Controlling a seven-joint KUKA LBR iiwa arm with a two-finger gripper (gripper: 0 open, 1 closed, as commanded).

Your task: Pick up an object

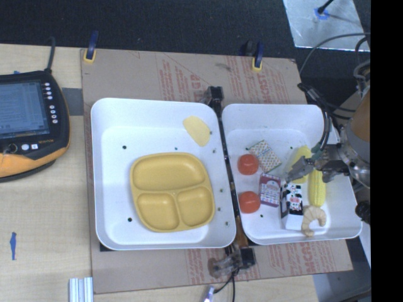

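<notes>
My gripper [313,168] reaches in from the right over the right bin [274,115]. It is open, its fingers spread on either side of the top end of a yellow corn cob [317,190], and nothing is held between them. Just behind it lies another yellow piece [303,153]. A black-and-white carton [293,206] and a purple carton [270,191] lie to the gripper's lower left. Two red round pieces [248,164] [249,201] sit near the bin's left wall. A patterned packet [264,153] lies behind them, and a tan curled pastry [313,218] lies at the front.
The left bin [110,124] holds a yellow divided plate [172,190] and a pale yellow flat piece [197,130]. A tablet with an orange case [28,124] lies on the bench at far left. Cables hang at the upper right.
</notes>
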